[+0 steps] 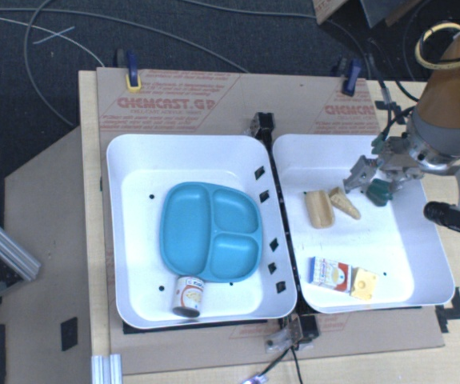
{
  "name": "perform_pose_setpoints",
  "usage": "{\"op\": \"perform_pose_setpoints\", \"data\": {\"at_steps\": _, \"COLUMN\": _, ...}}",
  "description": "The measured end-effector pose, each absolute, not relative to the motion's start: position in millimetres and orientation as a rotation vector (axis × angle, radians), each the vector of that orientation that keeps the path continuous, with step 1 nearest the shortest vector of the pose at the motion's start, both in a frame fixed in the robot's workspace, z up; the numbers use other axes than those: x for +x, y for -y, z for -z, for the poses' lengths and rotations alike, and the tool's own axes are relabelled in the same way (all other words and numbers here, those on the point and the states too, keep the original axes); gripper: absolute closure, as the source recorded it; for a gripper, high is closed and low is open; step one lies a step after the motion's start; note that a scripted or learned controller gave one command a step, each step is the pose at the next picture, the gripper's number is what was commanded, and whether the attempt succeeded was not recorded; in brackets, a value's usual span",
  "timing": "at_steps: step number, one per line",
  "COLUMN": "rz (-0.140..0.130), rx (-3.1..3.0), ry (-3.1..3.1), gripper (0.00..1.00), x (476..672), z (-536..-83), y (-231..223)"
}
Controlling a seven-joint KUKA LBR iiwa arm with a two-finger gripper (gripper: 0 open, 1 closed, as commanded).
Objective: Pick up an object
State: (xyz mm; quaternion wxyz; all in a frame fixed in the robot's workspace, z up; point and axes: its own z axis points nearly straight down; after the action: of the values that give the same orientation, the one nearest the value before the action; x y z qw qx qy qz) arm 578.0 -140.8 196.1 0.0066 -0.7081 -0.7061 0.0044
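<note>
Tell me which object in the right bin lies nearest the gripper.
The tan wedge-shaped piece, just below-left of the gripper. The tan block lies further left; the small carton and yellow piece sit near the front wall.

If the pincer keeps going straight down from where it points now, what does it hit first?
Probably the tan wedge-shaped piece in the right bin: the pincer hangs just up and right of it, tips aimed that way. Depth is unclear from this slant, so it might land on bare bin floor beside it.

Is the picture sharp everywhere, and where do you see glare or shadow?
Camera view: even, soft light; the blue tray and small can look fairly sharp; the pincer is slightly blurred; the white bin walls are bright, nearly washed out; faint shadows lie under the tan pieces.
</note>
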Motion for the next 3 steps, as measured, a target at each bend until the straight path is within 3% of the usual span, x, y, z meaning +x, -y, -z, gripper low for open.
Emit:
{"op": "perform_pose_setpoints", "data": {"at_steps": 1, "rz": -0.001, "rx": -2.220, "ry": 2.221, "gripper": 0.00, "x": 581.1, "z": -203.9, "y": 140.6}}
{"op": "perform_pose_setpoints", "data": {"at_steps": 3, "rz": -0.002, "rx": -2.218, "ry": 2.218, "gripper": 0.00, "x": 583.7, "z": -89.4, "y": 141.2}}
